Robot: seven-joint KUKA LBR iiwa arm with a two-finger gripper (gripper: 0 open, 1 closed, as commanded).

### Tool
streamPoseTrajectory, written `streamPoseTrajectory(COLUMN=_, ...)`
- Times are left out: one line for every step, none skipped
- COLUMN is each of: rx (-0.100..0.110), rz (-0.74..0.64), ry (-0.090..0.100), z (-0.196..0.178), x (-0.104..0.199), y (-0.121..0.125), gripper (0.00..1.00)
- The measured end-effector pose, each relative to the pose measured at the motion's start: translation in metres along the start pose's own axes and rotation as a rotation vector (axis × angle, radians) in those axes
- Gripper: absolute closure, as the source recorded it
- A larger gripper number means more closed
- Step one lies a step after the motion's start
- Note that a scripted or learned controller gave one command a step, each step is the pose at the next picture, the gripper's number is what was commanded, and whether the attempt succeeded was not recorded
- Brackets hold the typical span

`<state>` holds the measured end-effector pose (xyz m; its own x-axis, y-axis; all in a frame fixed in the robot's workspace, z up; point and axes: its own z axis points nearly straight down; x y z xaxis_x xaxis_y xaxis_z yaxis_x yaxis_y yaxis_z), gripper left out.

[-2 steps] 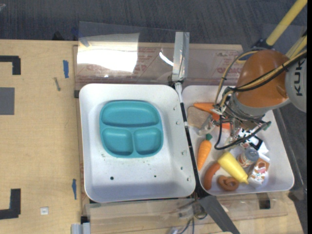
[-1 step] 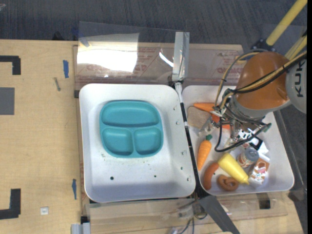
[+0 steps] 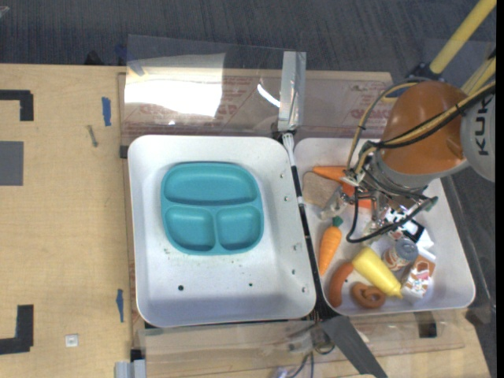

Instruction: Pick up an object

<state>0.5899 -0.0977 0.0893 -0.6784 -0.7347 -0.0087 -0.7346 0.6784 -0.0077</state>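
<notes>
- Camera view: the arm point(image 3: 421, 128) reaches in from the right and stands over the right bin point(image 3: 461, 278), orange band uppermost, wrist pointing down into the bin.
- The hand point(image 3: 378, 203) sits low among cables at the upper middle of the right bin. How far it is open cannot be told, and nothing can be seen in its hold.
- Objects lie loose in the right bin. An orange carrot point(image 3: 330, 245) lies just left of and below the hand, its green tip pointing up.
- A yellow cone-shaped piece point(image 3: 376, 271) lies below the hand, tilted, beside a red-brown sausage shape point(image 3: 340, 283) and a brown ring point(image 3: 367, 295).
- A second orange piece point(image 3: 331, 173) lies up and left of the hand, partly hidden by it.
- Small white and grey items point(image 3: 411, 262) lie below and right of the hand; their type is unclear.
- The left bin point(image 3: 150, 274), well left of the hand, holds a teal divided tray point(image 3: 211, 206) with three compartments.
- Both bins rest on the table point(image 3: 55, 211).
</notes>
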Motion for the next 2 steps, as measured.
streamPoseTrajectory(rx=0.0, rz=0.1, ry=-0.001, z=0.0001, x=-0.0023, y=-0.001, gripper=0.0)
streamPoseTrajectory(rx=-0.001, rz=0.165, ry=-0.001, z=0.0001, x=-0.0026, y=-0.0014, gripper=0.0)
